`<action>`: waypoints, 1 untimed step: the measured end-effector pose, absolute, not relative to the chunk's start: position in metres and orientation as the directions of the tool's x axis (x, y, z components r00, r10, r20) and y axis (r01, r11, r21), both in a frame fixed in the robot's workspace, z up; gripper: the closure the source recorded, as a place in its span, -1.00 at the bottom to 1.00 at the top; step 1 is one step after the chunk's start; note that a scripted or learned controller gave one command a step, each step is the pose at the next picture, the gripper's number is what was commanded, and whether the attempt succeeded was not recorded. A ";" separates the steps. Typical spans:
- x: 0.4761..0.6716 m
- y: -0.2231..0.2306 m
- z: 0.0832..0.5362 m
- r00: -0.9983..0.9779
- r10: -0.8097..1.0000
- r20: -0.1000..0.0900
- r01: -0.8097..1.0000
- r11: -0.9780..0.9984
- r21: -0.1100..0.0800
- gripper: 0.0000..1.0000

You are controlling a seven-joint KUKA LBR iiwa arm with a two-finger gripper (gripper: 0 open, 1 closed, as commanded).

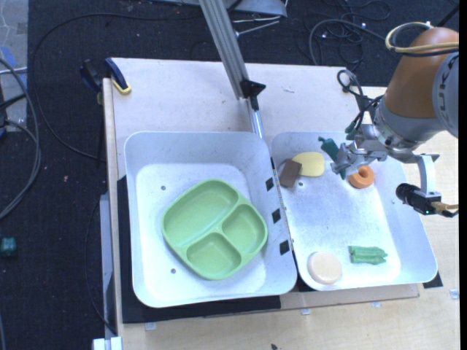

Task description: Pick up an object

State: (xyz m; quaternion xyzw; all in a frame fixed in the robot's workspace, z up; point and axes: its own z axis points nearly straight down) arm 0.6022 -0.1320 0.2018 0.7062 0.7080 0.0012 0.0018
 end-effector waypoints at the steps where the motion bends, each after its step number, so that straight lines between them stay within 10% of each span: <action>1: 0.608 -0.123 0.258 -0.004 1.000 -0.001 1.000 0.004 0.005 1.00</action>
